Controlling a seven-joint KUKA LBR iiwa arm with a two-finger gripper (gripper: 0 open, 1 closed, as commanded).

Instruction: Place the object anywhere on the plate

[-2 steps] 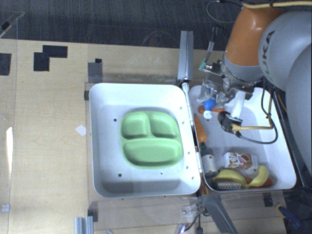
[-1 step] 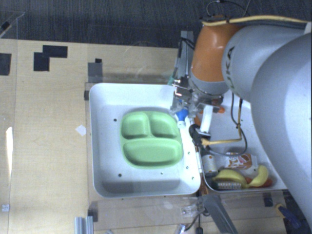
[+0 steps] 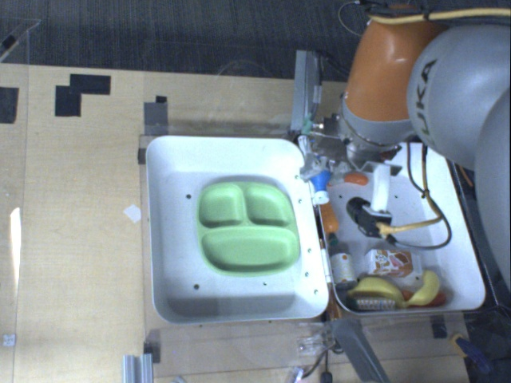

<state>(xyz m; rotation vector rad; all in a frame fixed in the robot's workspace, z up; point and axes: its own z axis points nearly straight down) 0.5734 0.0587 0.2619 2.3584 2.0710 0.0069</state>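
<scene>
**A:** Near end of the right bin [image 3: 467, 282]: bananas [image 3: 399, 291], yellow and partly browned. A printed packet [image 3: 389, 262] lies just behind them.

**B:** Plate status?

**A:** The green plate [image 3: 247, 226] has three compartments and lies flat in the middle of the left bin [image 3: 172, 238]. Nothing is on it. Judged: placement not done, so the carry and release are both left.

**B:** Where is the object?

**A:** The likely candidate is a small blue-and-white object [image 3: 319, 184] at the far left of the right bin, against the wall shared by the two bins. It looks short and roundish with a blue body and a pale top, but it is too small to make out more. An orange thing [image 3: 330, 219] lies just near of it along the same wall.

**B:** Gripper?

**A:** The gripper [image 3: 317, 166] is directly over that object, with the arm [image 3: 447, 78] reaching in from the right. I cannot tell whether it is spread or pressed together, since the wrist covers it. I cannot tell whether it touches the object either.

**B:** So no grasp confirmed?

**A:** None confirmed. The object reads as low in the right bin, well apart from the plate.
</scene>
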